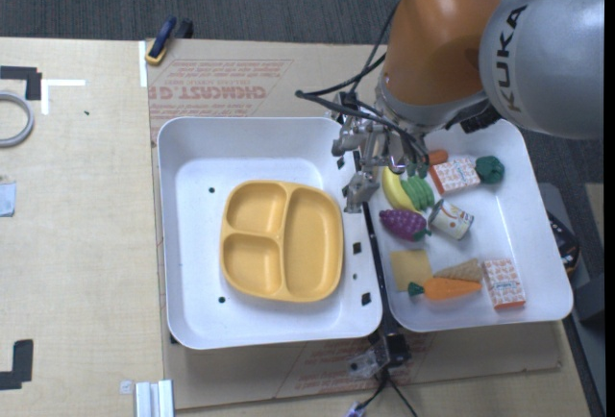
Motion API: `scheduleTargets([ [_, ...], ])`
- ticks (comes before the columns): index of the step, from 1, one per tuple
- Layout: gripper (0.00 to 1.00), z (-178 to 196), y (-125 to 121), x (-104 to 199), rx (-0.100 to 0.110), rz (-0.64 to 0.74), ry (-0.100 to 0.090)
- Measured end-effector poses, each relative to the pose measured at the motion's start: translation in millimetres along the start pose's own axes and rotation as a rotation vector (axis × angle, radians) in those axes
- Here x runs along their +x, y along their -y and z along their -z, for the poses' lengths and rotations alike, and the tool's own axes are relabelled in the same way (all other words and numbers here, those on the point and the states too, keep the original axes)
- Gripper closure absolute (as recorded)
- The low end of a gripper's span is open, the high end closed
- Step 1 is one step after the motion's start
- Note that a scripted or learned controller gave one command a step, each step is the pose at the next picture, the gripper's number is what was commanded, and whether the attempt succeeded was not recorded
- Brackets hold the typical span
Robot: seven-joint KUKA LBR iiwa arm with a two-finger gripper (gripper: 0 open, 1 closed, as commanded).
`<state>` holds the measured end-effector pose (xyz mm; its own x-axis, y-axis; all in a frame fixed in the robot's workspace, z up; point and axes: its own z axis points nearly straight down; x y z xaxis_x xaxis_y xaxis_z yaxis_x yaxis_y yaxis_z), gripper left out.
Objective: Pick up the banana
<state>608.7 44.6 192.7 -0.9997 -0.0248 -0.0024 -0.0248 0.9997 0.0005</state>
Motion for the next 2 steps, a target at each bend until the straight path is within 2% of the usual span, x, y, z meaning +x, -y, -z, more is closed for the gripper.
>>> scheduleTargets([
  [1,0.00,0.2,26.4,15.1,0.000,0.220,0.000],
  [2,0.00,0.2,51.6,-0.6,0.000,0.402,0.002],
])
